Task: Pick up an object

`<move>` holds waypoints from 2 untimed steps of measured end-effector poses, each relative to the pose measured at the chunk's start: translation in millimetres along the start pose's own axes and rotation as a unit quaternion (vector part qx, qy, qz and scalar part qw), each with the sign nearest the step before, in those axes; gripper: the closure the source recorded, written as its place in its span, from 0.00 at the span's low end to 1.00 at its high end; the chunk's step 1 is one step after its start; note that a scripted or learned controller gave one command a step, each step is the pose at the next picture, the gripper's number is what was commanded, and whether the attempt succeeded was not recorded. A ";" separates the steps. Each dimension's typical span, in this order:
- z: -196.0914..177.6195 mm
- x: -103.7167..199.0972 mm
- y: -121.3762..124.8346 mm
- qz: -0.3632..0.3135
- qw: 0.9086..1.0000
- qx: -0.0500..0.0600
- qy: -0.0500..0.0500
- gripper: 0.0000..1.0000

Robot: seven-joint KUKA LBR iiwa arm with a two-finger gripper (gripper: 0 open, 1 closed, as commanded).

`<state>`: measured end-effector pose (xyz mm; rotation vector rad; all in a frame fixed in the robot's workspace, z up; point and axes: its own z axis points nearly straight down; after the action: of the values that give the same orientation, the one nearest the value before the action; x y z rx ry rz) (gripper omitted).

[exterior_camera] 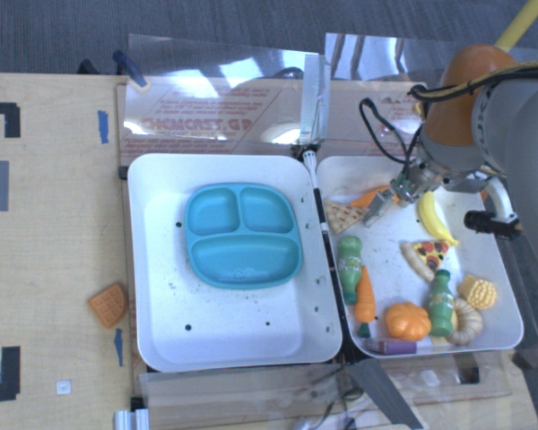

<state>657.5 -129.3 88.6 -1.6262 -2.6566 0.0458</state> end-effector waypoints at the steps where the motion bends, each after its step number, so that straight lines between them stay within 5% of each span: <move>1: 3.7 49.6 -106.0 0.069 0.997 -0.022 -0.005 0.00; 2: 0.5 15.2 9.8 0.145 0.989 -0.014 0.001 0.00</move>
<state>659.2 -111.3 87.9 -2.0053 -2.4061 0.0114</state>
